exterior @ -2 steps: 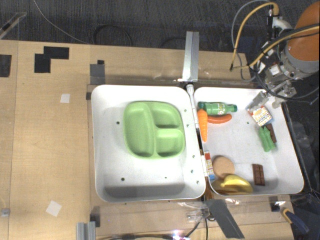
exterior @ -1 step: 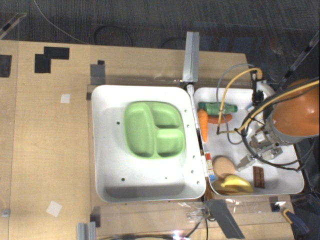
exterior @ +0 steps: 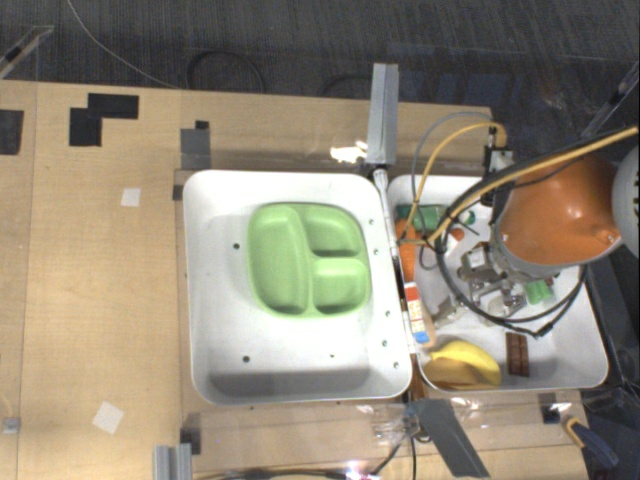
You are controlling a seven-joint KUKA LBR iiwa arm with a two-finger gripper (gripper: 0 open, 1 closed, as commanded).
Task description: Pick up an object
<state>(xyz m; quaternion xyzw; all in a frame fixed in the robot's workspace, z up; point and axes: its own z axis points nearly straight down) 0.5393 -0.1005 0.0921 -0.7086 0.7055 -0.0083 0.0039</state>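
Right bin (exterior: 596,353): claw (exterior: 487,283) low among clutter.

We see a pale green divided tray (exterior: 305,258) in the white left bin (exterior: 215,298), and a yellow banana-like object (exterior: 462,364) beside a dark brown bar (exterior: 517,353) at the near side of the white right bin (exterior: 590,353). The arm's band (exterior: 555,216) is orange, with black and yellow cables (exterior: 450,143) looping by it. The bench (exterior: 90,298) is light wood marked with black squares (exterior: 100,116).

bright, even | left bin (exterior: 215,368) floor shadowed | wrist perhaps blurred
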